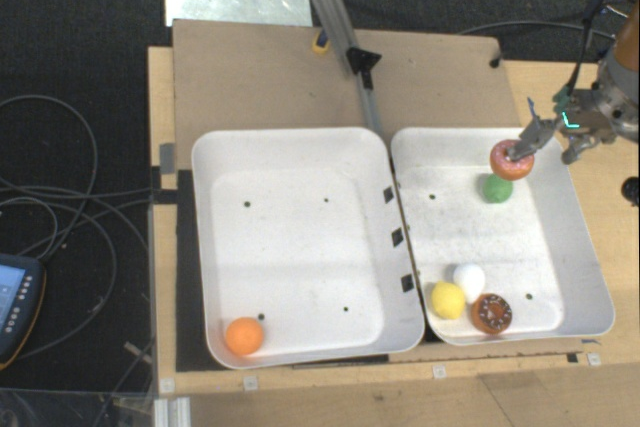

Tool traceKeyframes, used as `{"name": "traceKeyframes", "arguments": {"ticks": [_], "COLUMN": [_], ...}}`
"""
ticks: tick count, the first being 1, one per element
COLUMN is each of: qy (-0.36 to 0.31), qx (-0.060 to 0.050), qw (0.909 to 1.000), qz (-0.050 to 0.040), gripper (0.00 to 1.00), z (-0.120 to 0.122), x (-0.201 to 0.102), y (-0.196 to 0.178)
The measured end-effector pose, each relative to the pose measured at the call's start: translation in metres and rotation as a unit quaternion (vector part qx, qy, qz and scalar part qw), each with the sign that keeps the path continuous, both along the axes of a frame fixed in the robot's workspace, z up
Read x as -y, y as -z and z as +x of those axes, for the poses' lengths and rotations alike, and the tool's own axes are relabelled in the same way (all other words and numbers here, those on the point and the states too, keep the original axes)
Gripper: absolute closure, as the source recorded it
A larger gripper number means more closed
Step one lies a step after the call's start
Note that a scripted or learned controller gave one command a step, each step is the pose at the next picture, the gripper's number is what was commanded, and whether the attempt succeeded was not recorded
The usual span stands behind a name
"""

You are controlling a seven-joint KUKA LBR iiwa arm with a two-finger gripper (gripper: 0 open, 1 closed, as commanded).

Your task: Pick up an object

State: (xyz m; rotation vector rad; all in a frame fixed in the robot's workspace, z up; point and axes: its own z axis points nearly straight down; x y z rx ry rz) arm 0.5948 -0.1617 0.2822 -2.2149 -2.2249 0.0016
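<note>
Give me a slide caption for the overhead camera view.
Gripper at a pink donut above a green ball in the right bin.

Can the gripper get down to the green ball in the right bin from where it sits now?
Probably yes. The green ball lies open from above, just below the gripper, but the pink-frosted donut at the fingers touches or overlaps the ball's upper edge, so it could get nudged on the way down.

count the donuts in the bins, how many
2, both in the right bin: a pink-frosted donut at its far side by the gripper, and a chocolate donut near the front edge, beside the yellow ball.
</note>
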Motion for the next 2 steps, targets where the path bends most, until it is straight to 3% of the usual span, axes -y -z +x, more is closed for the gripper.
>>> {"name": "traceKeyframes", "arguments": {"ticks": [1,2], "qy": [0.000,0.001], "qx": [0.002,0.000], "qw": [1.0000,1.0000], "qz": [-0.0004,-0.0003], "gripper": [0.00,0.00], "z": [0.001,0.002], "x": [0.000,-0.003], "y": [-0.002,0.040]}}
